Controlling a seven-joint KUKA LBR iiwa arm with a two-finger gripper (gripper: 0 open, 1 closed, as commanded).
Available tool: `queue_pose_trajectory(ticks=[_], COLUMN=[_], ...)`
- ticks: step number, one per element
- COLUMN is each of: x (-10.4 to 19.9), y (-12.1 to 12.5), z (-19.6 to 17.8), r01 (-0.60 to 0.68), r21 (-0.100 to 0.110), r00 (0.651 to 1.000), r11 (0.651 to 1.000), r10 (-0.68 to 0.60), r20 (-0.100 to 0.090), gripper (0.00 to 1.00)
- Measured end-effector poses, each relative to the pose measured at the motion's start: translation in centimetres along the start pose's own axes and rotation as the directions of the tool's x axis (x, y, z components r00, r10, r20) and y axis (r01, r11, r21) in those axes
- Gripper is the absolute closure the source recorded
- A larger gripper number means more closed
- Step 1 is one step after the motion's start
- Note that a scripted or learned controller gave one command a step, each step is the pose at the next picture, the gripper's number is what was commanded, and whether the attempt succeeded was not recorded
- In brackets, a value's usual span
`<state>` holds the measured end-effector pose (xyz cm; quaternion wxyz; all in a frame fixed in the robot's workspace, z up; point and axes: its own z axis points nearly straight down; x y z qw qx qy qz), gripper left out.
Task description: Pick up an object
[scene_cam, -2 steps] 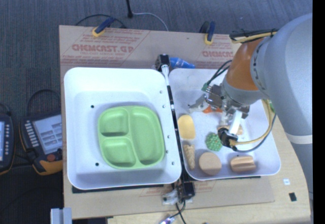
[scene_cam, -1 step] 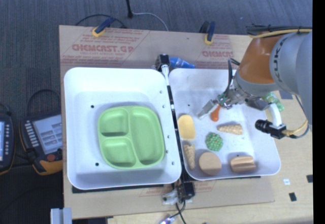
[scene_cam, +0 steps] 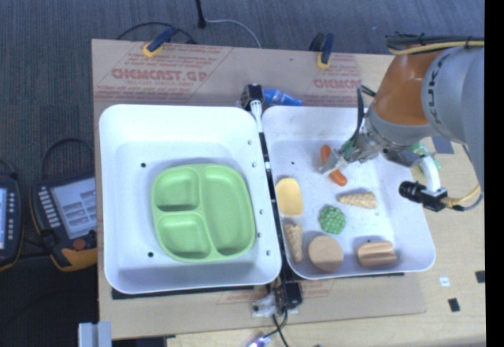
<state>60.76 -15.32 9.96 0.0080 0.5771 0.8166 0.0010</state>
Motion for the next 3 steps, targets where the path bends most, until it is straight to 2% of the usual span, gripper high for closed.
queue_pose_trajectory(ticks=[1,2,3], x=[2.2,2.6,2.3], y=[1.5,1.6,1.7], z=[1.0,1.1,0.0], r01=[0.19,0.193,0.191], r21=[0.003,0.003,-0.003], r00=[0.982,0.981,0.982], r11=[0.982,0.981,0.982], r10=[-0.19,-0.193,-0.191], r20=[-0.002,-0.008,0.001], gripper=[1.0,0.0,1.0])
